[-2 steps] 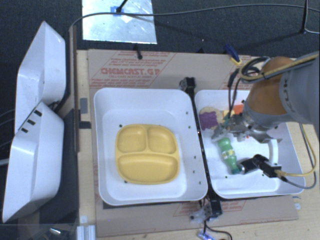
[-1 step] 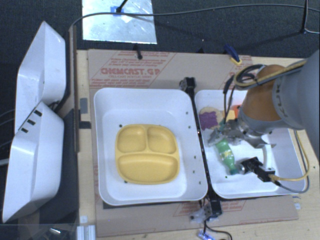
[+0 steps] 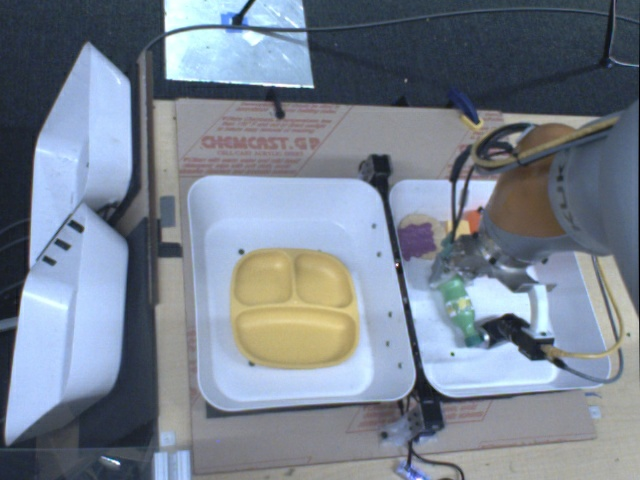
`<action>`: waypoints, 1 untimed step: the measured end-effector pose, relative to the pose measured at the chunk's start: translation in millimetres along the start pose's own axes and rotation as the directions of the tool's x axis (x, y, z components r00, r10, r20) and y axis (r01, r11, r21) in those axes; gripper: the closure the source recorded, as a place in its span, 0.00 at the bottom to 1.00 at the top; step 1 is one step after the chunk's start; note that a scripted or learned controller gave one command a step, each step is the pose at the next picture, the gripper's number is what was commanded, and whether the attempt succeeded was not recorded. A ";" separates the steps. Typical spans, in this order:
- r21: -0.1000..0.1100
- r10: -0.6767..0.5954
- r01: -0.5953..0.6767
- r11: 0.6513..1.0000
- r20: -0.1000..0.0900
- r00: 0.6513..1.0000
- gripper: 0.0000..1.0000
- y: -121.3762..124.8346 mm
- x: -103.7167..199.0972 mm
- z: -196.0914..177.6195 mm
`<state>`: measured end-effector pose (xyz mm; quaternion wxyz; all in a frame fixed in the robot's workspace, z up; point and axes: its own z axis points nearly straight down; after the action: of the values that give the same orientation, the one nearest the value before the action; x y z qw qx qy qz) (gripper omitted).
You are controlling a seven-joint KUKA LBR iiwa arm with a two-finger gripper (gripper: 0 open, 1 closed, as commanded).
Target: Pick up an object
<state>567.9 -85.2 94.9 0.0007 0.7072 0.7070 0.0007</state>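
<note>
Spanning the bench, a cardboard sheet [image 3: 330, 133] lay under both bins. Its large red print at 12 o'clock appeared to read "CHEMCAST GP"; the smaller red lines were too small to read. Two white moulded shells [image 3: 70, 268] stood beside the bench at 9 o'clock.

The left bin [image 3: 215, 368] held a yellow three-compartment plate [image 3: 295, 308] near its centre, with bare white floor on every side. The right bin [image 3: 570, 368] sat just beside it at 3 o'clock, the two walls meeting along a narrow seam.

The grey arm [image 3: 590, 188], with its orange band [image 3: 520, 203], entered from 3 o'clock and hid the right bin's floor from 12 to 3 o'clock. A metal sheet [image 3: 238, 26] bearing a scrap of blue tape [image 3: 230, 18] lay beyond the bench at 12 o'clock.

In the right bin a green bottle [image 3: 462, 310] lay on its side near the left wall, running from 11 to 5 o'clock. The gripper [image 3: 452, 268] stood at the bottle's 11 o'clock end, and whether it was wide, narrow or gripping could not be told. A purple thing [image 3: 420, 236] lay at the bottle's 11 o'clock, near the same wall. A small orange thing [image 3: 462, 224], partly hidden by the arm, lay at 3 o'clock of the purple thing. The bin floor from 5 to 7 o'clock was bare.
</note>
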 end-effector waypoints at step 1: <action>-0.003 -0.001 0.001 1.000 0.000 1.000 1.00 7.8 1.7 -60.3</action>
<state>575.6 -83.6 155.2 0.0019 0.7068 0.7074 0.0017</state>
